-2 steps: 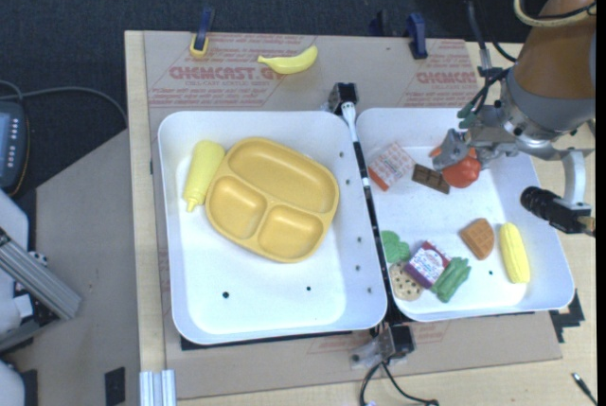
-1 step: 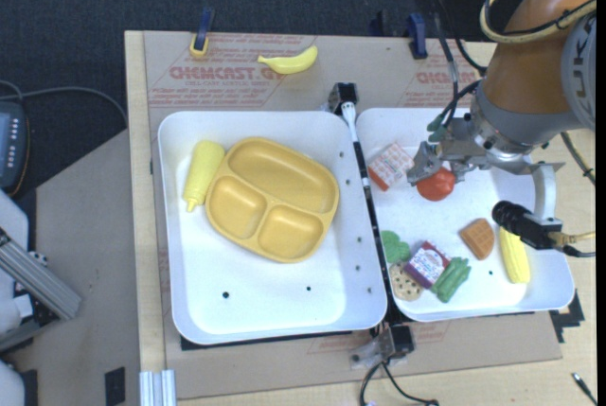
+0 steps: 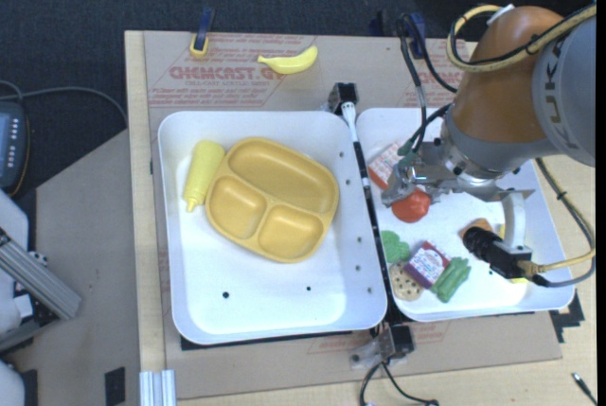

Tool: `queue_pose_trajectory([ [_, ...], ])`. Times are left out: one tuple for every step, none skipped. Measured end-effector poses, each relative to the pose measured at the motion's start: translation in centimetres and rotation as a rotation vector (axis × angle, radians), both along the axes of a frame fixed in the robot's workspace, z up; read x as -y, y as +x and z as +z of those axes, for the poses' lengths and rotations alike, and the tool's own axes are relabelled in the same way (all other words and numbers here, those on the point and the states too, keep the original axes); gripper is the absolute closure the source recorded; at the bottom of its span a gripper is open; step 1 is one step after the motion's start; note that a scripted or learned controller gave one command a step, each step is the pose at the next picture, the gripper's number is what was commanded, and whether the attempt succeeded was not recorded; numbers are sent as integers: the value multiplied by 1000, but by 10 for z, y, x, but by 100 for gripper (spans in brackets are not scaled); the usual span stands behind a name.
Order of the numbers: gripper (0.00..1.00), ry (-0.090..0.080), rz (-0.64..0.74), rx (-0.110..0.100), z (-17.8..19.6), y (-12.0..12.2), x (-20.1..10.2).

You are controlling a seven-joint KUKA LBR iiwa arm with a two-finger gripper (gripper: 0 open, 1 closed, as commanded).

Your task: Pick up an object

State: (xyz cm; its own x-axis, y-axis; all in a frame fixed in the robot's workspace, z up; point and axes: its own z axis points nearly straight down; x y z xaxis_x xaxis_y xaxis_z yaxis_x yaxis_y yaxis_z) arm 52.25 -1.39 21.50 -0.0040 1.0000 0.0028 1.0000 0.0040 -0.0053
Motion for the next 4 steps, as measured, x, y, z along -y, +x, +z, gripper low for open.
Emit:
queue_pose_trajectory([
  [100, -2, -3, 1, 0, -17, -10],
  [100, -2, -2, 4, 7, -22, -19],
  [100, -3, -5, 8, 19, -18, -8],
  [100, -2, -3, 3, 9, -15, -23],
])
